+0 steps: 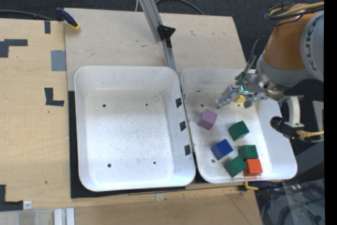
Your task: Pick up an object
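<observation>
Nearest to you, along the front wall of the right bin [284, 168], sit the orange block [254, 167] and a green block [235, 166], just beside each other, with a darker green block [248, 152] touching them from behind. Their edges run roughly square to that bin's walls; being cubes, they give you no long axis to read. A little farther back in the right bin you find the blue block [221, 148], turned so a corner points toward the front wall, then another green block [238, 130], also skewed. Beyond these, the purple block [207, 119] stands apart, near the bin's left wall, tilted slightly against it.

Farther still, the gripper [231, 96] hangs over the back half of the right bin, well apart from every block. Its tips are small and blurred against the white floor, so you cannot tell how far they are spread; no block sits between them. Behind it, the arm [289, 55] is cut off by the frame. Left of the right bin lies the left bin [81, 113].
</observation>
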Tool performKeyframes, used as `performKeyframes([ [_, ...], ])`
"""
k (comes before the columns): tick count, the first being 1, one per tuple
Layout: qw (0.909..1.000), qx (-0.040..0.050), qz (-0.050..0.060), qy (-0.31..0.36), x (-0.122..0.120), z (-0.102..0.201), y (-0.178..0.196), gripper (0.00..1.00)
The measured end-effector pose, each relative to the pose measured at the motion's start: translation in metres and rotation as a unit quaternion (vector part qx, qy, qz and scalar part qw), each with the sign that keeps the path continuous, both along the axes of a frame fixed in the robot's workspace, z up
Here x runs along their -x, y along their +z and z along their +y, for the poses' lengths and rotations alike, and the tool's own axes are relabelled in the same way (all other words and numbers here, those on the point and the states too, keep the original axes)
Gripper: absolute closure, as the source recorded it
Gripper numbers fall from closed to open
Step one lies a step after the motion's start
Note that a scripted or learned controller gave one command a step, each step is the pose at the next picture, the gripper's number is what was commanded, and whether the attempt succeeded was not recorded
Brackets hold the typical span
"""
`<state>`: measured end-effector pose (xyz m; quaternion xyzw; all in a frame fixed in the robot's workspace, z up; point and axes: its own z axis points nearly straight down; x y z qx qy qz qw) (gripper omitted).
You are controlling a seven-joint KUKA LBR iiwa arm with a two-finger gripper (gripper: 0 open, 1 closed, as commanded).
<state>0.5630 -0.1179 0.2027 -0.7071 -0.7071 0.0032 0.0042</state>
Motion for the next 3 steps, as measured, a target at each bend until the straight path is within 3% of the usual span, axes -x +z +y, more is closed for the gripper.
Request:
performKeyframes([
  [1, 1.0000, 0.0004, -0.002, 0.001, -0.001, 0.000, 0.002, 0.00],
  [2, 1.0000, 0.0001, 0.001, 0.000, 0.004, 0.000, -0.065, 0.00],
  [3, 0.9999, 0.0034, -0.016, 0.000, -0.003, -0.001, -0.081, 0.00],
])
